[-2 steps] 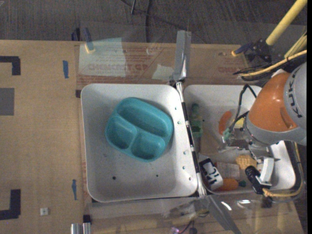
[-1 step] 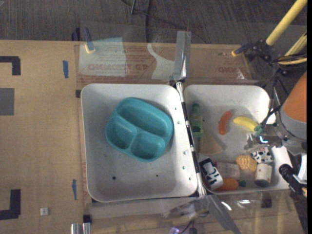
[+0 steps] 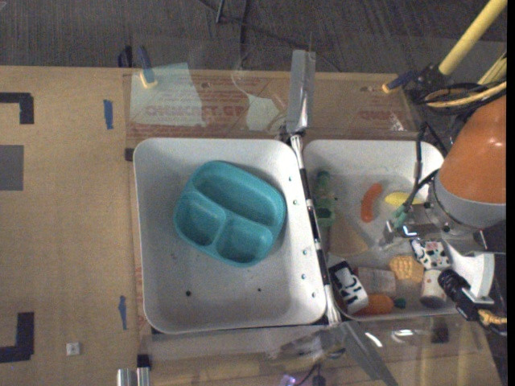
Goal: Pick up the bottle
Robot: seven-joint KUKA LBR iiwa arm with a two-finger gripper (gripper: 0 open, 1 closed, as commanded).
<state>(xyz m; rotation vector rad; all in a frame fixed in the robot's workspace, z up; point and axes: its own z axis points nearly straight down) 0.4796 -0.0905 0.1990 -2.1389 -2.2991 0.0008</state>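
Camera view: green bottle (image 3: pixel 323 195) against right bin's (image 3: pixel 354 149) left wall.

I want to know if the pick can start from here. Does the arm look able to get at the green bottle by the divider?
Probably yes. The green bottle lies uncovered along the right bin's left wall; the gripper hovers nearby. That wall may crowd one finger.

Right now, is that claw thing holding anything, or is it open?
Gripper: low over the right bin; whether it is open, shut or holding anything cannot be told.
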